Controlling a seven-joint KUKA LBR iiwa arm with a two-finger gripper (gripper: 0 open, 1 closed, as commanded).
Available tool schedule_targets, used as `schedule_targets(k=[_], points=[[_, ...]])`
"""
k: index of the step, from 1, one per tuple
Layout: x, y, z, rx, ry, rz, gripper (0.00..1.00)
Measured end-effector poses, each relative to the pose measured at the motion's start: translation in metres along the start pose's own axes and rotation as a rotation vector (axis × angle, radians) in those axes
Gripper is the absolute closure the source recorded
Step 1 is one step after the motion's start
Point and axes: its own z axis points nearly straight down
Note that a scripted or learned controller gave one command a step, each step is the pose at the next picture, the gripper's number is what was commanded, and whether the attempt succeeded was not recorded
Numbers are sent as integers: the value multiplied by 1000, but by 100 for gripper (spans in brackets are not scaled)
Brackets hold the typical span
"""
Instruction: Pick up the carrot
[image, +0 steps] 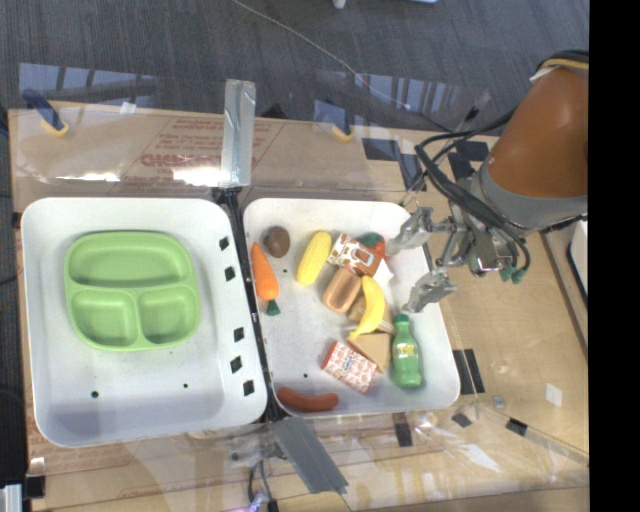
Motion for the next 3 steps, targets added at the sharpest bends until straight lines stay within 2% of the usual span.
schedule_targets(k=[1, 2, 3], points=[[2, 20, 147, -5, 11, 56, 0], [-27, 25, 189, -2, -8, 637, 0], [-52, 79, 190, -3, -6, 376, 0]])
